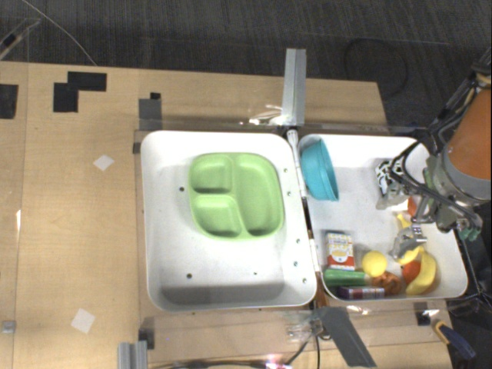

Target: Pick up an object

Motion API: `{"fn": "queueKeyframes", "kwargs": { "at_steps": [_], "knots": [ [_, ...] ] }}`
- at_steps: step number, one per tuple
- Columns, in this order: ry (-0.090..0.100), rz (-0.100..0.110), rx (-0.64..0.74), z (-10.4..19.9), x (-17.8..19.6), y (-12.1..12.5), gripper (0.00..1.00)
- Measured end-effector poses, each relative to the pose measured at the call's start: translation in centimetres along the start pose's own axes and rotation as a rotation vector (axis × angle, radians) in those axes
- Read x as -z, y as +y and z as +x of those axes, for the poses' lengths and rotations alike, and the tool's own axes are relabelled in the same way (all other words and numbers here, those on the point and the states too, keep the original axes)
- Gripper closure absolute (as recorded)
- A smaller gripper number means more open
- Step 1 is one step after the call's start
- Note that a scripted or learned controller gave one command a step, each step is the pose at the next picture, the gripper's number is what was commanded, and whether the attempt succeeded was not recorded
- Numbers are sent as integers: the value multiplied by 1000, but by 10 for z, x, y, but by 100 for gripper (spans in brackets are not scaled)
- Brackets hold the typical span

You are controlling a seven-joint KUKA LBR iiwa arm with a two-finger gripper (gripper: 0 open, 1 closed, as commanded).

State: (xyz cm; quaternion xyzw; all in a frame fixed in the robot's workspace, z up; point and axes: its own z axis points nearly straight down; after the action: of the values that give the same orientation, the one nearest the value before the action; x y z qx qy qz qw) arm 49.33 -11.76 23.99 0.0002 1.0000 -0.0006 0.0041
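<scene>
The hand (pixel 401 223) hangs low in the right bin (pixel 354 148), whether wide or narrow I cannot tell. A banana (pixel 423 274) lies at its 5 o'clock, a yellow ball (pixel 374 264) at 7 o'clock.

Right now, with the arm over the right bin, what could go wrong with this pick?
1. The end effector hangs by the crowded front corner; banana, yellow ball and small carton lie close together, so it may nudge neighbours or catch two.
2. The blue bowl leans on the bin wall and could slip.
</scene>
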Motion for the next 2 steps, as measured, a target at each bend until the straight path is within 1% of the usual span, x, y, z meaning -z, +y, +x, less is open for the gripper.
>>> {"fn": "queueKeyframes", "kwargs": {
  "at_steps": [1,2],
  "knots": [
    [-11,6,50,-19,-116,-42,0],
    [-12,4,-168,-8,-150,-66,0]
  ]
}}
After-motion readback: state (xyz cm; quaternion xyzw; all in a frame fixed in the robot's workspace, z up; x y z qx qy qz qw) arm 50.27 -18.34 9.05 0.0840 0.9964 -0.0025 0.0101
